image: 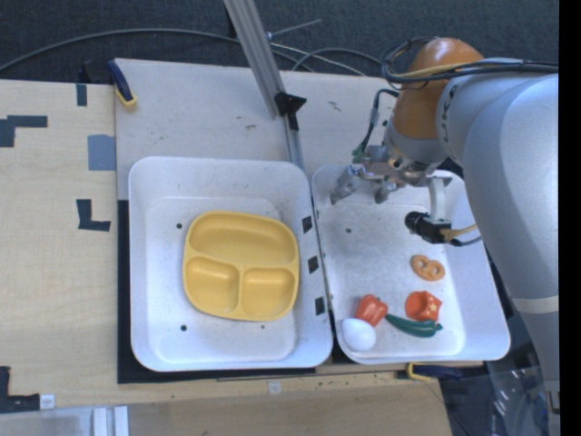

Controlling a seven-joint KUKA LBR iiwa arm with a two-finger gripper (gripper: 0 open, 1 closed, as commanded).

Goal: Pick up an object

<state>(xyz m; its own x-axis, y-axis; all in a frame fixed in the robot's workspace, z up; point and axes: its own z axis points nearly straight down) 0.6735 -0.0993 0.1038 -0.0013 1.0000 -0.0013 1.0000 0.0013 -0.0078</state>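
While the gripper (363,182), state unclear, hangs near the right bin's (481,334) far rim, bare floor lies below.

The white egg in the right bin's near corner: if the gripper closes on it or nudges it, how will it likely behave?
The egg looks smooth and rounded, so two fingers may slip off it. Nudged, it would probably roll, though the bin wall and the red pepper touching it could stop it. It is likely a light toy, judging by the small play food nearby.

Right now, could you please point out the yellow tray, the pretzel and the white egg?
yellow tray (241,264), camera view, centre divider.
pretzel (427,267), camera view, its middle.
white egg (358,335), camera view, its top.
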